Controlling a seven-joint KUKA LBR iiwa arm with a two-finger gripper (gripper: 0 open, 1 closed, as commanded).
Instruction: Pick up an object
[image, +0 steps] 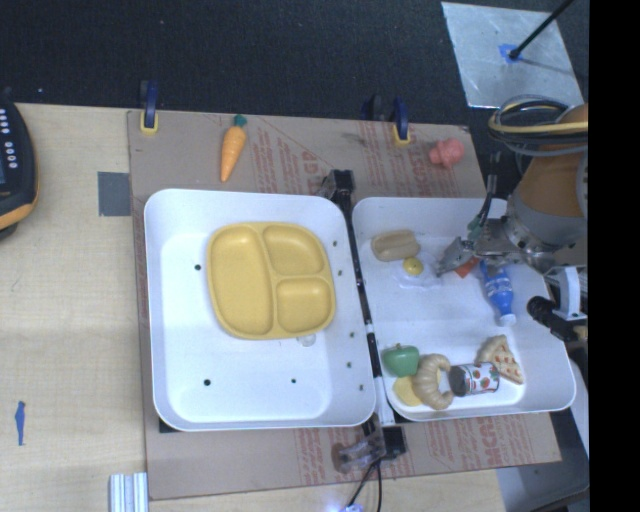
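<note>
Brown board covers the pale worktop (70, 330), and two white bins sit on it side by side. A yellow divided plate (270, 278) lies in the left bin (180, 390). The right bin (545, 395) holds every likely candidate for picking. Taking the blue bottle (497, 292) as reference: a brown bread roll (394, 244) and a small yellow ball (412, 266) lie well to its left, while a pizza slice (499, 360), a small can (473, 379), a pretzel-shaped piece (433, 380) and a green pepper (401, 358) lie below it along the bin's near wall. The gripper (462, 258) hangs low just to the bottle's upper left, beside something orange. Whether the jaws are open or closed cannot be told at this resolution, and nothing is visibly between them. Judgement: the approach is made, but no object is seen lifted; grasp and lift remain outstanding.
</note>
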